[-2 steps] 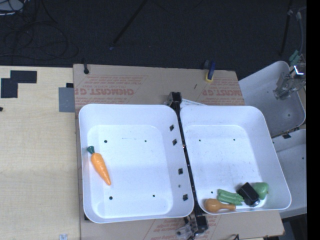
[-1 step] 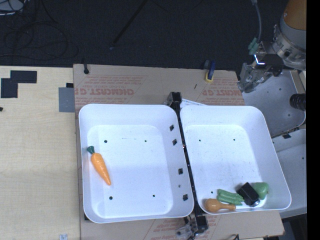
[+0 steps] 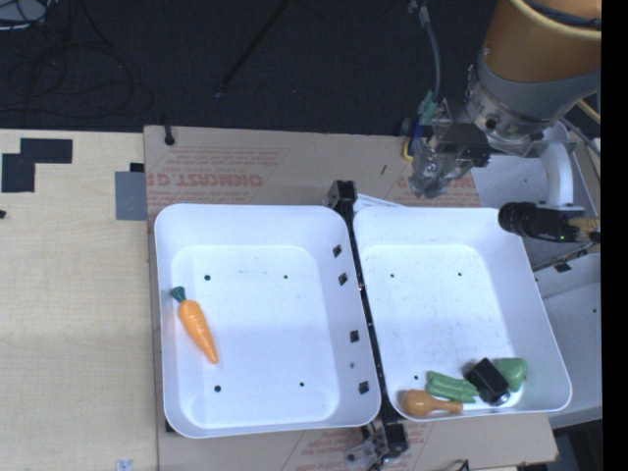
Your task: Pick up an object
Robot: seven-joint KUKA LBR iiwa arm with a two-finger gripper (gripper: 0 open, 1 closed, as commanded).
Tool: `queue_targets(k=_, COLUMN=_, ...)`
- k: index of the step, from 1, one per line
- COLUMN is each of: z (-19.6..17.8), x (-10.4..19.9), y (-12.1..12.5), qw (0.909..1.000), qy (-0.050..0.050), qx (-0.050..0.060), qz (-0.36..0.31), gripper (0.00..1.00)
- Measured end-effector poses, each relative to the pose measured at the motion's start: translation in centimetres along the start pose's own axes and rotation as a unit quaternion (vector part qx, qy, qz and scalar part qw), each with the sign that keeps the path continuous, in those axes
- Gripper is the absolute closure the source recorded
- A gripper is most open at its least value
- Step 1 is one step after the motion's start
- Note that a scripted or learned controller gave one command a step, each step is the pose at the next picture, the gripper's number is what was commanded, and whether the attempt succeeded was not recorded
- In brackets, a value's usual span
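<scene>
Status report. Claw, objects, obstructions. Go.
Claw above right bin's far rim, nothing in it. Carrot alone in left bin. Small pile in right bin's near corner. Nothing blocking.

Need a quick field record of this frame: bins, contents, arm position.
left bin: one toy carrot, near its left wall, green top pointing up-left
right bin: four items bunched in the near right corner
right bin items: tan pear-shaped piece, green bean pod, black block, green piece partly behind the block
pincer: above the far edge of the right bin, away from all items
held object: none visible
</scene>
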State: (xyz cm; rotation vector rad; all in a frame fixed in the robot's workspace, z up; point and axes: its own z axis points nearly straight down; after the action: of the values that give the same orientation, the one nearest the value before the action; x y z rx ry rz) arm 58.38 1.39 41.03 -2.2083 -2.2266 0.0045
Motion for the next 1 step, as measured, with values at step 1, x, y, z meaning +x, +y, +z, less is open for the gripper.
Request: queue_targets(k=1, z=4.93, x=-4.49, y=-5.97, qw=1.0, qy=-0.001, qx=0.002, qz=0.007, gripper=1.0)
